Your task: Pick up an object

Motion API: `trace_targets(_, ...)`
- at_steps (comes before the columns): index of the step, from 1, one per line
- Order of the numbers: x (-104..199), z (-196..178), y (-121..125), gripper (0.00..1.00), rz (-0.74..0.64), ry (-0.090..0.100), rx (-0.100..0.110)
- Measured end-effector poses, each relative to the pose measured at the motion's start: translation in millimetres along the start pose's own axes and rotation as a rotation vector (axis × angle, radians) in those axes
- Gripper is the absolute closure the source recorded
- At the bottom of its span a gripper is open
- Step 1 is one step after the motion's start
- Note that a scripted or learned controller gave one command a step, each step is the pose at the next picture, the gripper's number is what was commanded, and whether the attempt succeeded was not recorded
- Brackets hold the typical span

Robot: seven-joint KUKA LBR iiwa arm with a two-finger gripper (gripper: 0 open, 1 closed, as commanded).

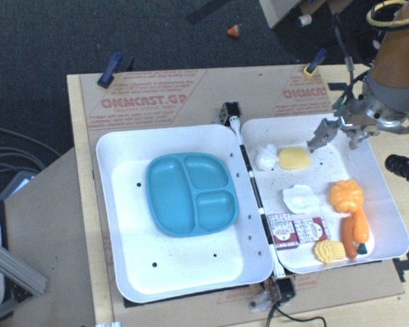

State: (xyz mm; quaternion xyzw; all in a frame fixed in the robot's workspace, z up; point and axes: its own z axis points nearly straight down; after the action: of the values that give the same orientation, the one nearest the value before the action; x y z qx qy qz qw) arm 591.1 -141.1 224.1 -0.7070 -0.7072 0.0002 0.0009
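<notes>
The gripper (pixel 336 132) is hanging over the far right part of the right bin (pixel 397 217), its two fingers spread apart with nothing between them. Taking the yellow block (pixel 294 158) as the landmark, the gripper is sitting just to its right and slightly above it, not touching. A small white lump (pixel 265 158) is lying just left of the block. Nearer the camera from the block, a white shell-like piece (pixel 301 199) is resting, with an orange pumpkin (pixel 346 195) to its right. Further toward the camera, a carrot (pixel 359 231), a corn cob (pixel 330 250) and a small printed box (pixel 298 230) are lying close together. Well to the block's left, a blue divided plate (pixel 191 194) is sitting in the left bin (pixel 126 235) on the table (pixel 89 118).
</notes>
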Motion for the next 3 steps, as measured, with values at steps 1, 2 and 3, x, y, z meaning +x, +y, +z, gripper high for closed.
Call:
trace_targets(1, -8.9, 102.5, -25.5, 0.0, 0.001, 0.0, 0.001)
trace_targets(2, 33.0, 140.1, -77.6, 0.0, 0.0, 0.0, 0.001)
trace_targets(3, -0.1, 139.4, -38.7, 0.0, 0.001, -0.001, -0.002)
